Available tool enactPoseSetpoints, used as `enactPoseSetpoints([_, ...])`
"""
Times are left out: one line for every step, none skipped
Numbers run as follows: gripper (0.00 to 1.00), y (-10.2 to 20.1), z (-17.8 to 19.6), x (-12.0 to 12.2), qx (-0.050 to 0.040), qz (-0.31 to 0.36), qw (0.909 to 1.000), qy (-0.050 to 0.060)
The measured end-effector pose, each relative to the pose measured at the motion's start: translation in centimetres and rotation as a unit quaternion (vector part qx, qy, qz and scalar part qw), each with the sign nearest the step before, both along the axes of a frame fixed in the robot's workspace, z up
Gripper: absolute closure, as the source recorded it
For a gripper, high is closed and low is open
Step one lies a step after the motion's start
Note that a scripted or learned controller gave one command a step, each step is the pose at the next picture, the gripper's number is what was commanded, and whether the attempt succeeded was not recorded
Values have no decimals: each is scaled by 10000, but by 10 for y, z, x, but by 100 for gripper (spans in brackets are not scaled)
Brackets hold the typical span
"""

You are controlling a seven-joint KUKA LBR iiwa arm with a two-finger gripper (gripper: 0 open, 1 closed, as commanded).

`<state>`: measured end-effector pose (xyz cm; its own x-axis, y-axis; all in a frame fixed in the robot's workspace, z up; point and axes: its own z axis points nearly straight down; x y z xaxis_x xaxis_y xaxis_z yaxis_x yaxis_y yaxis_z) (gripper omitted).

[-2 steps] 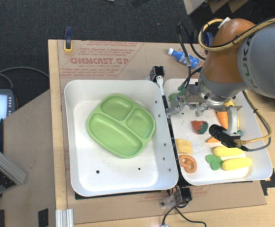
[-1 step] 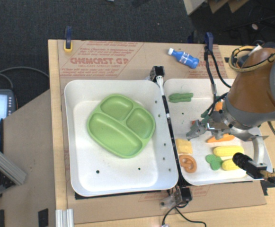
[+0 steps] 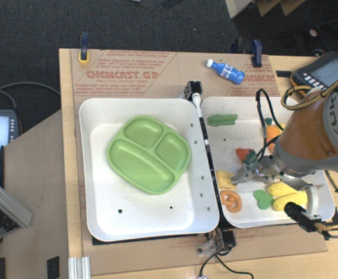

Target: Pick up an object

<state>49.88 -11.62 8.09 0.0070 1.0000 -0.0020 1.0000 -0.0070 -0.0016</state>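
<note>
Corn (image 3: pixel 286 196) lengthwise left-right, slightly tilted

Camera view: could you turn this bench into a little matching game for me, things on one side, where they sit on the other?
Things:
1. green divided plate
2. blue bottle
3. pretzel
4. green pickle-shaped piece

Places:
A. near corner of the right bin
B. far end of the right bin
C. left bin
D. on the brown board beyond the bins

Pairs: 1-C, 2-D, 3-A, 4-B

Pincer (image 3: pixel 245 173) low in right bin (image 3: pixel 238 108) among toys.
</note>
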Motion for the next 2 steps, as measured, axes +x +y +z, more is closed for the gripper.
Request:
enactPoseSetpoints([0, -32, 4, 67, -9, 42, 10000, -41])
enactPoseSetpoints([0, -9, 1, 167, 33, 79, 9999, 82])
